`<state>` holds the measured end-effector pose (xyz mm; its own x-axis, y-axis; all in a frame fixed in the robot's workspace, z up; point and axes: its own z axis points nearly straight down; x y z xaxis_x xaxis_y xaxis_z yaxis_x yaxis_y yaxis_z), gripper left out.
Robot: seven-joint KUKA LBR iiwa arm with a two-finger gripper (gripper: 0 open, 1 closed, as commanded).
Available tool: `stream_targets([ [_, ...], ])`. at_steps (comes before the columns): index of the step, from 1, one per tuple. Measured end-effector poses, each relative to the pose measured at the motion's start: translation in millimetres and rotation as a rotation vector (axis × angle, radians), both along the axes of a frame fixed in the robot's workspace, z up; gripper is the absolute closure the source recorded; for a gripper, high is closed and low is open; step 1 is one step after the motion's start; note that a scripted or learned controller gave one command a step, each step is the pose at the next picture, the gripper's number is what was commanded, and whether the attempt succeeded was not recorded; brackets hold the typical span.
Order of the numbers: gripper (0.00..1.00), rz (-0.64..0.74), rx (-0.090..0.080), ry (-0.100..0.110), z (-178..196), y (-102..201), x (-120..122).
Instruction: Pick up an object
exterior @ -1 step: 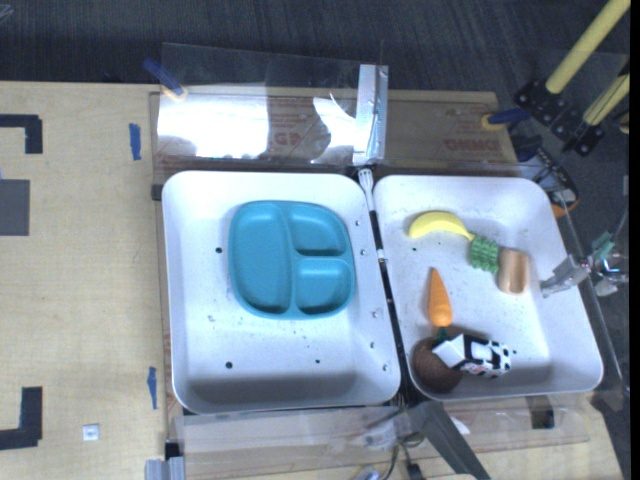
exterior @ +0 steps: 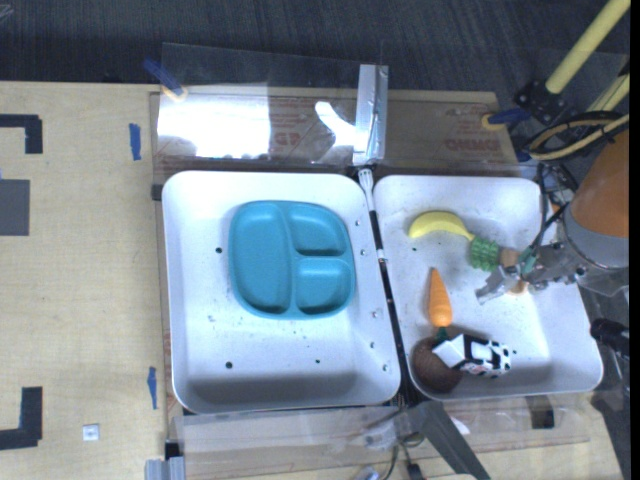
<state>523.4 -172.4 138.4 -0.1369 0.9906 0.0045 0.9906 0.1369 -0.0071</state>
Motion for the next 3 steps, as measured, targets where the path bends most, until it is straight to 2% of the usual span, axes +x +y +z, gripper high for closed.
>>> stream_targets([
  [1,0.00,-0.092,-0.001,-0.002,-27.9,66.7,26.7],
  [2,0.00,-0.090,-0.003,-0.015,-51.4,64.4,9.4],
  [3,0.00,-0.078,-0.005,-0.017,-51.0,76.0,-8.3],
])
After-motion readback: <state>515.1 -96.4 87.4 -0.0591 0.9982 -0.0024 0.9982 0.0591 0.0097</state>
